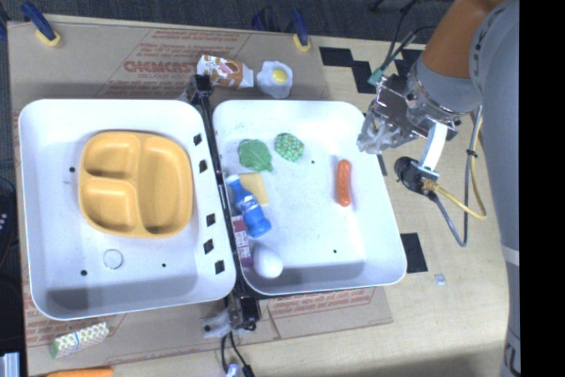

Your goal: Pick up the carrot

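Observation:
The carrot (343, 183), a short orange-red stick, lies lengthwise on the floor of the right bin (371, 259), close to its right wall. My gripper (377, 139) hangs over the bin's upper right rim, up and to the right of the carrot and apart from it. Nothing shows between its fingers, and their spread is unclear from this angle.
The right bin also holds two green leafy items (255, 154) (289, 146), a yellow block (253, 185), a blue bottle (248, 207) and a white ball (267, 262). A yellow divided tray (137, 183) sits in the left bin. A small carton (221, 71) and an egg toy (275, 79) lie behind the bins.

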`<state>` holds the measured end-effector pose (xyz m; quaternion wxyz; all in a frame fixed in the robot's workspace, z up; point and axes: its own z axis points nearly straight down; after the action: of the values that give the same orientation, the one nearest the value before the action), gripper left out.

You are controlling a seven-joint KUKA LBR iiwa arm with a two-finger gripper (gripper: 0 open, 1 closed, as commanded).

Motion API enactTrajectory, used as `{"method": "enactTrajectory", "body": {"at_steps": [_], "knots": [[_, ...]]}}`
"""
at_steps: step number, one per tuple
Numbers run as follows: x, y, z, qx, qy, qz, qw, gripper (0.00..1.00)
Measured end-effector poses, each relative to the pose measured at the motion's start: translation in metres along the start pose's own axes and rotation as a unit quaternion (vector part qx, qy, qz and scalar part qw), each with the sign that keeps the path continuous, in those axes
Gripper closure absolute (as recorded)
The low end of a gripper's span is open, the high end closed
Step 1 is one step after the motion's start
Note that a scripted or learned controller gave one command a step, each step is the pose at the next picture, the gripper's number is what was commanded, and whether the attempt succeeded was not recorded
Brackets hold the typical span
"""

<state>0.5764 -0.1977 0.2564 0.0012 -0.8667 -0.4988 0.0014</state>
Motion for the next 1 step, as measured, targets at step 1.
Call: {"method": "enactTrajectory", "body": {"at_steps": [1], "knots": [[-0.0223, -0.0573, 0.0617, 0.001, 0.000, 0.005, 1.0000, 1.00]]}}
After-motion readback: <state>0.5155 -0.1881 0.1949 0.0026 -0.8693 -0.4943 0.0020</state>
